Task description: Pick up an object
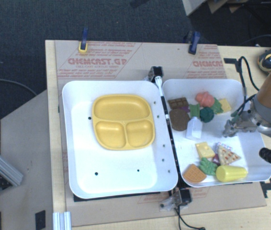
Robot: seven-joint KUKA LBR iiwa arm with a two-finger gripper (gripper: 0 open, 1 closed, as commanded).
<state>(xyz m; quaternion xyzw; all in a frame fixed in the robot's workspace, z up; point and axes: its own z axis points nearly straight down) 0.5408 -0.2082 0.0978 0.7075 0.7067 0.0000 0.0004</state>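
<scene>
Right bin, front edge: yellow cylinder, round cookie, green toy, waffle slice, yellow cracker. Mid: white cup, brown patty. Far: chocolate bar, pink lump, teal ball. Left bin holds yellow divided plate.

Gripper low at right side of toy bin, nothing seen between tips; open or closed, cannot tell. Likely approach step, no target clear. Next: descend on one toy, close, lift.

two white bins, one yellow divided tray, about eleven toy foods
</scene>
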